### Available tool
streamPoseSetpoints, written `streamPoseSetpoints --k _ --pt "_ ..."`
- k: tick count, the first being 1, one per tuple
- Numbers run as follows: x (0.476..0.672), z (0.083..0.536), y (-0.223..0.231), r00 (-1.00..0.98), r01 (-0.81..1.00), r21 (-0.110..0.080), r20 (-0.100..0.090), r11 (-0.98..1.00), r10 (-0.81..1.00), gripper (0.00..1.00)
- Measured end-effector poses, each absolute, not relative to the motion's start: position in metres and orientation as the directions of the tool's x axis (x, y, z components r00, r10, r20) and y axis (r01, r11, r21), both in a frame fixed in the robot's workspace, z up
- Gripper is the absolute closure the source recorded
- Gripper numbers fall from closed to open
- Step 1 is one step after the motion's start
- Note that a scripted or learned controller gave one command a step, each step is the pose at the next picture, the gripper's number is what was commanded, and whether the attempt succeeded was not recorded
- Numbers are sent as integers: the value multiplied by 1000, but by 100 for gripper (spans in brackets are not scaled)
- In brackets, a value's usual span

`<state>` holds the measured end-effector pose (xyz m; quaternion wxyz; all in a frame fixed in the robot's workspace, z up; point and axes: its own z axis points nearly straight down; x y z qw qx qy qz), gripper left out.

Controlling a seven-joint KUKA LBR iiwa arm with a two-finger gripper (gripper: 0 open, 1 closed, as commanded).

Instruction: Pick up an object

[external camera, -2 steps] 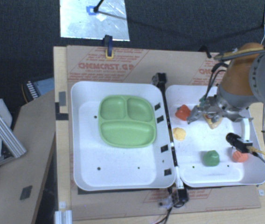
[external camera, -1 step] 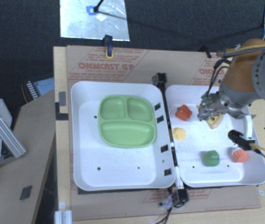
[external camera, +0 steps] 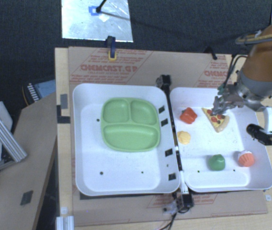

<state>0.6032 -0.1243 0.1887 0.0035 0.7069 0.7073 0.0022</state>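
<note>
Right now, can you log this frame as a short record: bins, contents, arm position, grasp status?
left bin: holds a green divided plate
right bin: pizza slice toy, red piece, yellow piece, green piece, orange-and-white piece
gripper: low over the pizza slice toy, at its upper end
grasp status: cannot tell; nothing visibly lifted

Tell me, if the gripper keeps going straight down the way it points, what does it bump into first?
Most likely the pizza slice. The gripper points down right above it in the right bin. How high it sits is hard to judge from this one slanted view.
</note>
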Motion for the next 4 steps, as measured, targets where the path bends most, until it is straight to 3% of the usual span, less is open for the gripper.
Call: streamPoseSetpoints --k 1,4 --pt "605 233 -125 -4 1000 7 -1 4 1000 100" --pt "586 232 24 -9 1000 1 2 9 1000 100"
